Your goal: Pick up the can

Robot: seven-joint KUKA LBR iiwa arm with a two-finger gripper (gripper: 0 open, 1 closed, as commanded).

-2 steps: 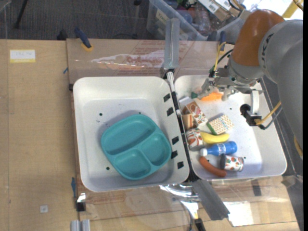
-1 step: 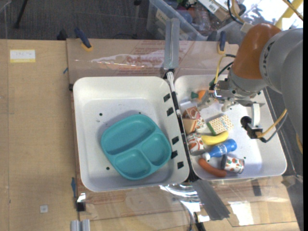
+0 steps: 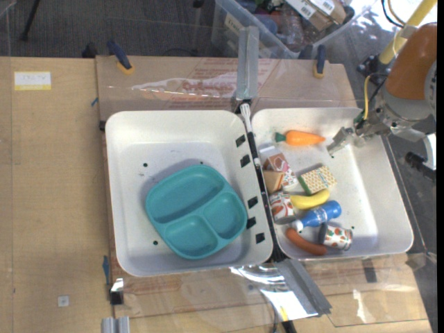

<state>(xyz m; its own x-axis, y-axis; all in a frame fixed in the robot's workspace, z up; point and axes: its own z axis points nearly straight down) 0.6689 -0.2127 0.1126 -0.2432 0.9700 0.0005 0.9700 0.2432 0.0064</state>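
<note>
Can [image 3: 336, 236], lying on its side, rests in the right bin [image 3: 395, 214] well below my end effector [image 3: 340, 141] and roughly level with it sideways, long axis pointing left-right. I cannot tell the end effector's opening; it carries nothing visible.

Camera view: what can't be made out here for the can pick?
- Gripper: small and blurred above the right bin; finger state unreadable.
- Can: lies at the bin's near edge touching the sausage and blue bottle; its label is too small to read.
- Arm: cut off by the right edge.
- Packets by the divider: overlapping, outlines unclear.
</note>
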